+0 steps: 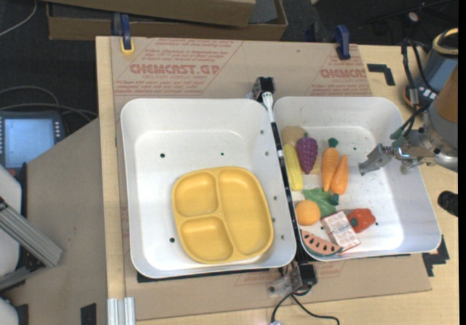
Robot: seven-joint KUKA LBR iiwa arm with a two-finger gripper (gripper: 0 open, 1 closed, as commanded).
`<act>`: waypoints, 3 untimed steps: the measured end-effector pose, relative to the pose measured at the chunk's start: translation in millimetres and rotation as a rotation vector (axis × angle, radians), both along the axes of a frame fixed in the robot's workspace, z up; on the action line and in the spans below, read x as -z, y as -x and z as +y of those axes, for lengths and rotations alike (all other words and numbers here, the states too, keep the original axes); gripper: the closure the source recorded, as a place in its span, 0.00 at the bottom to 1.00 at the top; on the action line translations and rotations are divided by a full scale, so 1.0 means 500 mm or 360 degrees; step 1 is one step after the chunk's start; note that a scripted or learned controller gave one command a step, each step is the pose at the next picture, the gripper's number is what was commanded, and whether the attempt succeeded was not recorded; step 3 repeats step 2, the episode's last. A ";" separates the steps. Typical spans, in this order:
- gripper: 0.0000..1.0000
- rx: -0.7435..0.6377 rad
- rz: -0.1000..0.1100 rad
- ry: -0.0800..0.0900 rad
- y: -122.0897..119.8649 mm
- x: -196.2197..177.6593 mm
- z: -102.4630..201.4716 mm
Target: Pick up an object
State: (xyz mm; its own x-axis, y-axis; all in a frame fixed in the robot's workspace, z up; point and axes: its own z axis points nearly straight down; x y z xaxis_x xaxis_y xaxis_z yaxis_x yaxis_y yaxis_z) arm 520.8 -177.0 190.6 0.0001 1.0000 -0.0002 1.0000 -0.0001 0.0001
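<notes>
1. I see the gripper [373, 162] over the right bin [378, 116], near its right side, with the arm reaching in from the right edge. Its fingers look slightly apart with nothing between them, though they are small and grey against the white, so I hold that loosely.

2. The objects sit in a cluster along the left half of that bin: corn [293, 165] by the divider, grapes [307, 154] beside it, two carrots [335, 169], an orange [308, 213], a green piece [321, 198], a tomato [362, 219], a small carton [340, 229] and a watermelon slice [319, 243] at the front rim.

3. The left bin [145, 134] holds a yellow tray [222, 214] with three compartments.

4. I judge the step to be the approach: nothing is picked yet, and the gripper stands apart from every item, the carrots being nearest.

5. The next move calls for a shift left toward the carrots, then a descent with the fingers set across a carrot's narrow width.

6. The risk as I read it: the two carrots touch, so a finger may land between them or nudge both. The tomato, standing a little freer, may be the cleaner target.
</notes>
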 end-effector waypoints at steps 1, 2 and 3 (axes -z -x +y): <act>0.00 -0.0008 0.0015 -0.0010 -0.014 0.215 0.116; 1.00 0.0001 -0.0002 0.0000 -0.017 0.182 0.107; 1.00 0.0001 -0.0002 0.0000 -0.017 0.182 0.107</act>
